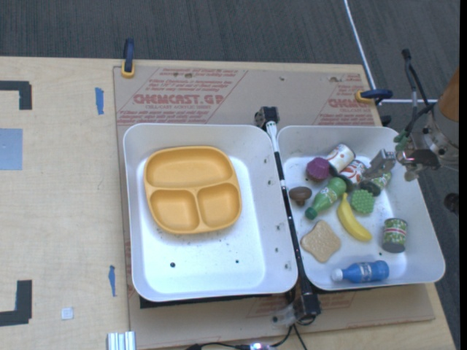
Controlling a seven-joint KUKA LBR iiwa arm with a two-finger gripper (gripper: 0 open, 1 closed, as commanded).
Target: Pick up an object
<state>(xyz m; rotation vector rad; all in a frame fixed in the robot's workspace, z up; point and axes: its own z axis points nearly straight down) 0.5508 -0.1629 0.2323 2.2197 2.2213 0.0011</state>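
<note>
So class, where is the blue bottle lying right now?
The blue bottle lies in the right bin, near its front edge, just below the bread slice.

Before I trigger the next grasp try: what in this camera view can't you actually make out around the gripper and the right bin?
- Gripper: small and blurred over the right bin; finger state unreadable, and whether it touches anything.
- Arm: cut off by the right edge of the camera view.
- Red and white can: partly covered by the gripper; label too small to read.
- Green can: label print too small.
- Blue bottle: label illegible.
</note>
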